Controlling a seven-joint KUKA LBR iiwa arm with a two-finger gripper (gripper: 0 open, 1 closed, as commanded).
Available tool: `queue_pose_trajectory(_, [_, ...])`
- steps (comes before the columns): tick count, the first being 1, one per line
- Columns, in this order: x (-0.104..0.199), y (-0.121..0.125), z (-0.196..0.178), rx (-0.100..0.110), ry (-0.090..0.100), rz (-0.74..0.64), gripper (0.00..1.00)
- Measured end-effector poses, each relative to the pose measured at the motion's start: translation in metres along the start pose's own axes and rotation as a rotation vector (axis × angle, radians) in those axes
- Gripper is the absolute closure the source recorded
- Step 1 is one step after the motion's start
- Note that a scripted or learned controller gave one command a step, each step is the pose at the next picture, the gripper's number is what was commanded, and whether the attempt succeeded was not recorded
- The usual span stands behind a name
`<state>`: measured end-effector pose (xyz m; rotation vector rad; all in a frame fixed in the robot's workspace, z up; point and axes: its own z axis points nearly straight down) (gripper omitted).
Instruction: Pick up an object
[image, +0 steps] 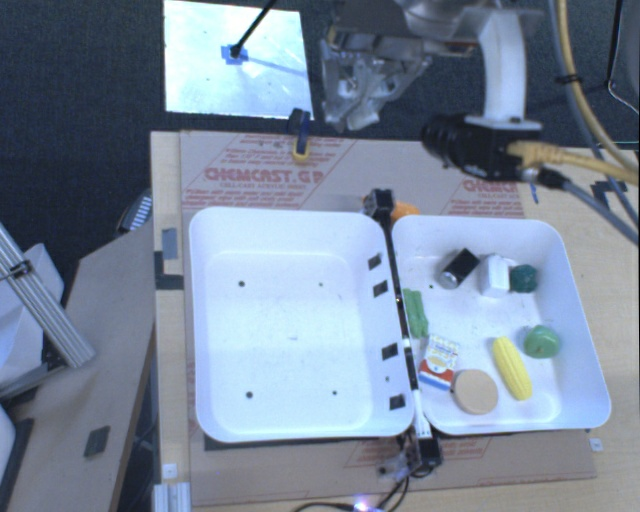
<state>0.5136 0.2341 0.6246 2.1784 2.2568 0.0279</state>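
gripper (352, 112) high above bench, off bins, touching nothing

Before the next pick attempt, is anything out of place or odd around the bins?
One thing: an orange object sits outside the bins, on the board just behind the rim of the right bin, near the divider. The other items lie inside that bin. The gripper hangs high behind the bins.

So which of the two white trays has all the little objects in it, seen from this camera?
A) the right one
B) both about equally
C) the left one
A: the shallow white right-hand tray holds the yellow toy corn cob, the round tan wooden disc, the black cylinder and the green pieces, while the shallow white left-hand tray shows just its white floor.
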Motion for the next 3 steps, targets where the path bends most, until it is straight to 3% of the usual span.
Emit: queue_pose_trajectory(3, [-0.001,0.001,-0.033,-0.006,0.002,-0.006,1.0])
